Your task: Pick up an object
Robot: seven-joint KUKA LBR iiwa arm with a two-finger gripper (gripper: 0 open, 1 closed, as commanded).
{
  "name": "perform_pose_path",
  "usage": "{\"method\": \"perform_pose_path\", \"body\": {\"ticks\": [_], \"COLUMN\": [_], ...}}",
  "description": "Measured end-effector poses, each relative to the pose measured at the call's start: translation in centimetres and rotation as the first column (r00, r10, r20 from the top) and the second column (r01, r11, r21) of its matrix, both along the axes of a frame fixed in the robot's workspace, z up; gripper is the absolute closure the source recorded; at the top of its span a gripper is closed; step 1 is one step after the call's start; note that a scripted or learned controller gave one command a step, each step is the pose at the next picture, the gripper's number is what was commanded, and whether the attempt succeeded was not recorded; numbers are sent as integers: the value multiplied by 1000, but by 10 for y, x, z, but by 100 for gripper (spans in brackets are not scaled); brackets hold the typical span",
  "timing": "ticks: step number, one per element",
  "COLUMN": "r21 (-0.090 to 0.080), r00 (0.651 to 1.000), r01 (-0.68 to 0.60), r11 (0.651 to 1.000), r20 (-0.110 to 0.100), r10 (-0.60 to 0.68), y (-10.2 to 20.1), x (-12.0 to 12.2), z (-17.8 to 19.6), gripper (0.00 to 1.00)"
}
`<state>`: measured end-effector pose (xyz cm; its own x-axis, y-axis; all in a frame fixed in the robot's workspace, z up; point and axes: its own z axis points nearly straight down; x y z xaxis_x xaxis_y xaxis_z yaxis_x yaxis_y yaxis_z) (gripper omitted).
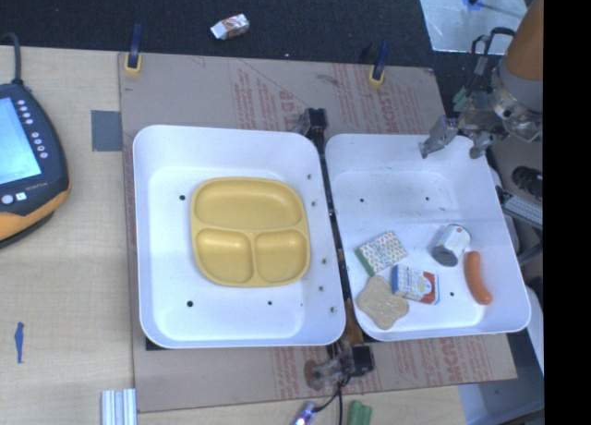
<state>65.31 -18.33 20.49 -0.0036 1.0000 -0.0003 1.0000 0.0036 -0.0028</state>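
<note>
Open hand (457, 143) hovers over right bin's (406, 183) far corner.

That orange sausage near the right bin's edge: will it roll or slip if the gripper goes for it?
The sausage looks rounded and smooth, so it would probably roll sideways if nudged and may slip between fingers. It lies close to the right bin wall, which could crowd one finger. The gripper is at the bin's far side.

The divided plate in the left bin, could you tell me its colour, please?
Yellow; the divided plate shows clearly in the camera view.
</note>
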Motion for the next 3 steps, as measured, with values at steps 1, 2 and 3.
{"method": "perform_pose_path", "body": {"ticks": [1,2,3], "r21": [0,-1,-1], "r00": [1000,1000,1000], "r01": [-1,-2,-3], "r11": [1000,1000,1000], "r20": [-2,-1,0], "r10": [1,2,3], "y": [-29,-29,7], "x": [-53,-97,-57], "z": [-114,-113,-113], "gripper": [0,0,0]}}
